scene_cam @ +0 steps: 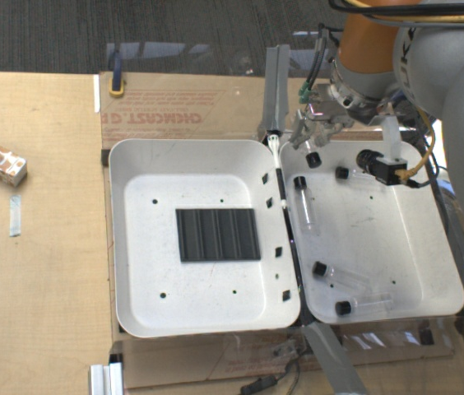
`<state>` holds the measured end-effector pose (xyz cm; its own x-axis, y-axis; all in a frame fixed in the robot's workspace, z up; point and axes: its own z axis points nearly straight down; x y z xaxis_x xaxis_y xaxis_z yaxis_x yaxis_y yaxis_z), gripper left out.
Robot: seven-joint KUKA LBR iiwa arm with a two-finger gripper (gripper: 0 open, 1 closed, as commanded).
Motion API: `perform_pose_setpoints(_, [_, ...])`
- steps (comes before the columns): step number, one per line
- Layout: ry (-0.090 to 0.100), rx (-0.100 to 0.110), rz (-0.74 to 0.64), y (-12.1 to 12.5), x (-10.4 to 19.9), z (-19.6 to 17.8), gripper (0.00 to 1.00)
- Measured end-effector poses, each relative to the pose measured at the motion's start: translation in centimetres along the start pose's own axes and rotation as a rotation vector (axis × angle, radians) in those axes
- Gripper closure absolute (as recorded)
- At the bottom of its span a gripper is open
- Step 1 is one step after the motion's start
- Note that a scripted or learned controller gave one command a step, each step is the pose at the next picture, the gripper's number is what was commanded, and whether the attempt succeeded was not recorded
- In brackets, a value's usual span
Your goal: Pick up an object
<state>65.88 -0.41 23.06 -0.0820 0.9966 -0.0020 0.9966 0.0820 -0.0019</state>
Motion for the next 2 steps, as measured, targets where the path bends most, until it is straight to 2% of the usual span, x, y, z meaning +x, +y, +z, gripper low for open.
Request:
perform_pose_setpoints(1, [0.0, 0.001, 0.042, 0.1, 1.6, 0.5, 1.0])
perform_pose_setpoints(2, [0.0, 0.0, 0.086, -0.1, 4.0, -0.6, 1.0])
